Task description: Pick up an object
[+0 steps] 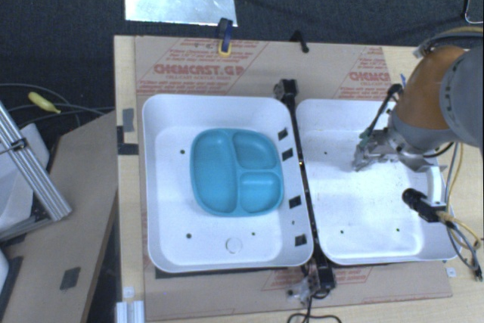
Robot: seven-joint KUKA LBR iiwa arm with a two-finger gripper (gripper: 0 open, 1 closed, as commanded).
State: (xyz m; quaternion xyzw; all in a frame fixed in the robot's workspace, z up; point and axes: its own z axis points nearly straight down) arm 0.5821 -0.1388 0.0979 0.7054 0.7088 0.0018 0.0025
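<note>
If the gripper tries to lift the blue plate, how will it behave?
The blue plate looks like rigid moulded plastic, so probably stiff and light. It lies flat in the left bin, so it should not roll. Its low rounded rim may slip from the fingers.

Divided plate (236, 170) in left bin (162, 163); arm (439, 106) over right bin (333, 238).
</note>
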